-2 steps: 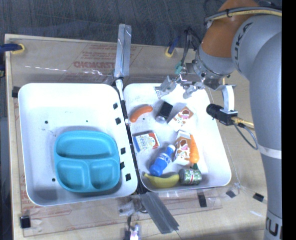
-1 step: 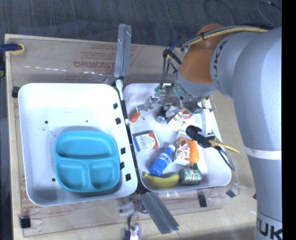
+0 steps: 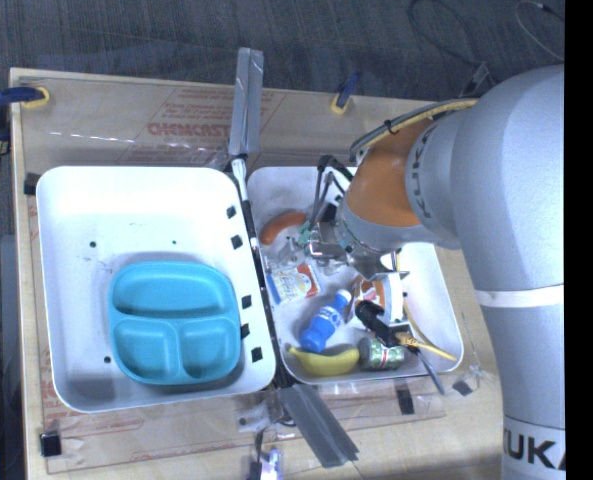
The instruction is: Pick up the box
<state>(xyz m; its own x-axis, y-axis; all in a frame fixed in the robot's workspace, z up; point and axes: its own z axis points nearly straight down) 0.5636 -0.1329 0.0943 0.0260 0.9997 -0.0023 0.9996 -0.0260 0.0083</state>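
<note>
Two white bins sit side by side on the bench: the left bin [image 3: 66, 268] and the right bin [image 3: 446, 318]. In the left bin, one blue divided tray [image 3: 176, 320], with three compartments. Over in the right bin, one blue bottle [image 3: 326, 321], one yellow banana [image 3: 326, 360] along the near edge, one green can [image 3: 381, 355], one flat printed packet [image 3: 294, 281], and one orange-red item [image 3: 279, 226] at the far side. One arm [image 3: 476, 168] reaches in.

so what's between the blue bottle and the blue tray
In the camera view, the two bins' adjoining white walls lie between the blue bottle and blue tray.
</note>
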